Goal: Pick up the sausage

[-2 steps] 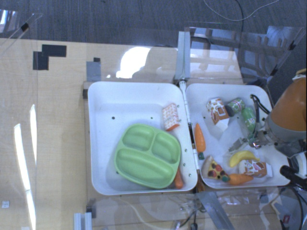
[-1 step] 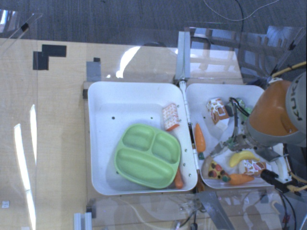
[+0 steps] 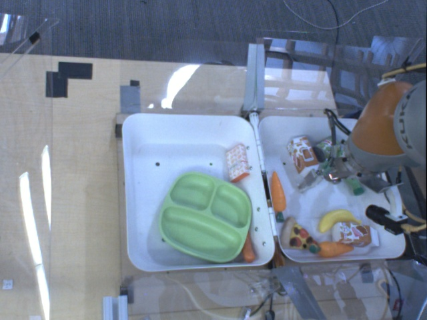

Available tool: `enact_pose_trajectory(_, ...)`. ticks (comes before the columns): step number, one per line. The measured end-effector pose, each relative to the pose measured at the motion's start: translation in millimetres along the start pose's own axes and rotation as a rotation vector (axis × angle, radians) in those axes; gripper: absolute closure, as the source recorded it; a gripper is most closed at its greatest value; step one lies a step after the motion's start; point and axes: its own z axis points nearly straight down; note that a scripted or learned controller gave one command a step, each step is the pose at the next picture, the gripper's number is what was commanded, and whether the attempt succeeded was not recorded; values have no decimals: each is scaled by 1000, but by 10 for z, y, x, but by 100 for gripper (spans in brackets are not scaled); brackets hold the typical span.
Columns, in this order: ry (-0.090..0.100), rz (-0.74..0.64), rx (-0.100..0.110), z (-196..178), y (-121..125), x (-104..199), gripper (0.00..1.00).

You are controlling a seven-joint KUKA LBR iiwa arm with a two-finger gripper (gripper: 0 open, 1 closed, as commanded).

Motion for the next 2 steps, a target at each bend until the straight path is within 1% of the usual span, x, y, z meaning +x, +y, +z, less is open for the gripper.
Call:
enact_pose_trajectory(1,5,46,12,-115,-469,-94,0)
enact_pose_trajectory(2,-5,38,-4,-19,-711,243,0)
